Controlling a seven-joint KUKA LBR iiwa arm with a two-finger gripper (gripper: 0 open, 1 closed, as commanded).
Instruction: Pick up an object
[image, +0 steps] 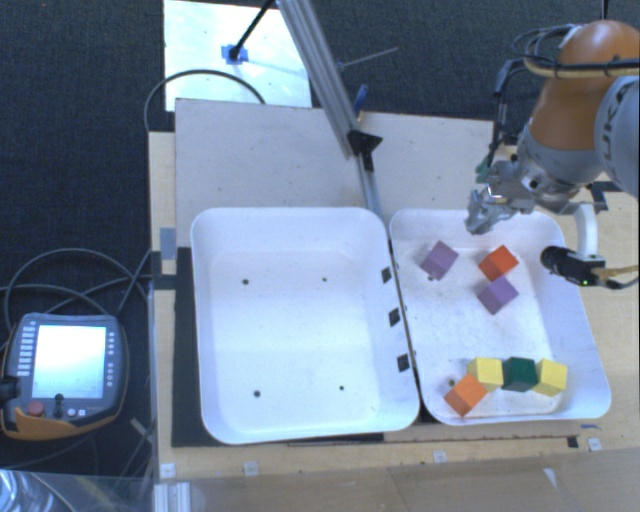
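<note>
The gripper (487, 215) hangs over the far edge of the right bin (580, 345), and from where I stand its tip is a grey blur, so I cannot tell how the jaws are set; nothing shows between them. Nearest to it lie an orange cube (498, 263), just below and a little right, and a purple cube (438, 260), down and to the left. A second purple cube (497, 295) sits just beside the orange one, close enough that they may be touching. Along the near edge of the same bin, well apart from the gripper, there is a tight row: another orange cube (465, 395), a yellow cube (487, 372), a green cube (520, 373) and a second yellow cube (551, 376). The left bin (215, 330) carries no cubes. I reckon the pick has not begun, with any cube a fair target. The risk I see is the crowding: a descent on the orange cube could catch its purple neighbour and knock both aside, and the tilted cubes may twist out of a closing grip. The bin wall by the gripper may also foul a finger.
</note>
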